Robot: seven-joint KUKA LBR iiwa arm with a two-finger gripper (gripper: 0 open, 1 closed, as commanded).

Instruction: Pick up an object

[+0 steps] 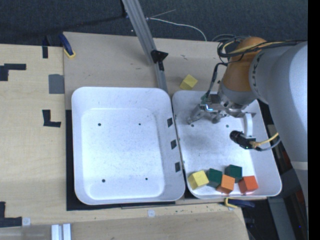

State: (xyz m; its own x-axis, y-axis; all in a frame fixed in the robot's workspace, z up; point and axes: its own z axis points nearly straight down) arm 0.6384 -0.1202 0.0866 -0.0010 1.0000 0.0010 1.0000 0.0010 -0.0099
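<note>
1. Nearest us, along the right bin's [186, 134] front edge, we note five blocks bunched together — yellow block [198, 178], two green blocks [215, 175], orange block [227, 184], red-orange block [248, 184].
2. Gripper [196, 118] sits low at that bin's far end, well apart from them — fingers look slightly spread, nothing between.
3. Left bin [120, 144] beside it.
4. Another yellow cube [189, 82] rests on the bench behind the bins.

2 bins [82, 134] set side by side. 5 blocks [222, 179] clustered in right bin [192, 154], near edge. 1 block [189, 81] left on bench [105, 59] behind right bin.
</note>
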